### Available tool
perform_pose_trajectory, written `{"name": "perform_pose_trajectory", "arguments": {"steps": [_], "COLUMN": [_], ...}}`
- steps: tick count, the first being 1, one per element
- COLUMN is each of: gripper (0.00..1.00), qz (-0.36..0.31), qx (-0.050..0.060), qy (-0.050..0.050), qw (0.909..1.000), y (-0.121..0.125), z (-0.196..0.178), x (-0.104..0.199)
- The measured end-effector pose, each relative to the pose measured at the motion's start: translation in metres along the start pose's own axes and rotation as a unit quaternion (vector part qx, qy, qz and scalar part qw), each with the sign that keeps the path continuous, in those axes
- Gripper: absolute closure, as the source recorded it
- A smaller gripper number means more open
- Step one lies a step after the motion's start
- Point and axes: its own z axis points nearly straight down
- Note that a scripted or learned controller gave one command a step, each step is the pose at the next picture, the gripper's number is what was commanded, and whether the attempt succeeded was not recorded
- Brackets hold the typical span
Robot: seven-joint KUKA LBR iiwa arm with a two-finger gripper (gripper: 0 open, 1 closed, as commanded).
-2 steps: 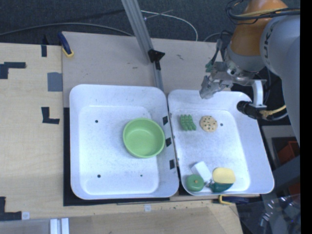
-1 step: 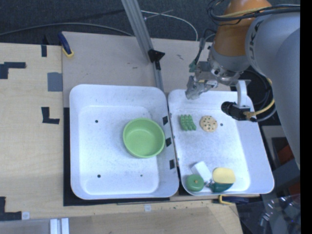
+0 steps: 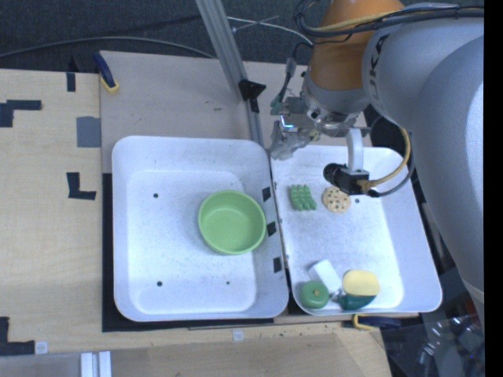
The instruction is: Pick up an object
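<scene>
My gripper (image 3: 283, 144) hangs over the far left corner of the right bin (image 3: 393, 234), close to the wall it shares with the left bin. Nothing shows in its grasp. A small green ridged piece (image 3: 302, 197) and a round speckled cookie (image 3: 336, 200) lie just in front of it on the bin floor. At the near edge of the right bin sit a white block (image 3: 324, 273), a green round fruit (image 3: 314, 294), a yellow piece (image 3: 361, 282) and a teal piece (image 3: 358, 301), packed together. A green bowl (image 3: 231, 221) stands in the left bin (image 3: 149, 210).
A slanted metal pole (image 3: 224, 45) rises behind the bins, right beside the gripper. The grey arm with its orange band (image 3: 354, 30) covers the far right of the bench. A black cable fitting (image 3: 347, 177) hangs above the cookie.
</scene>
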Motion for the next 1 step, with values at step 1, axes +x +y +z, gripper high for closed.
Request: {"name": "perform_pose_trajectory", "arguments": {"steps": [1], "gripper": [1.00], "qz": [0.001], "qx": [0.001], "qy": [-0.001], "qw": [1.0000], "y": [0.0023], "z": [0.0124], "x": [0.0534]}}
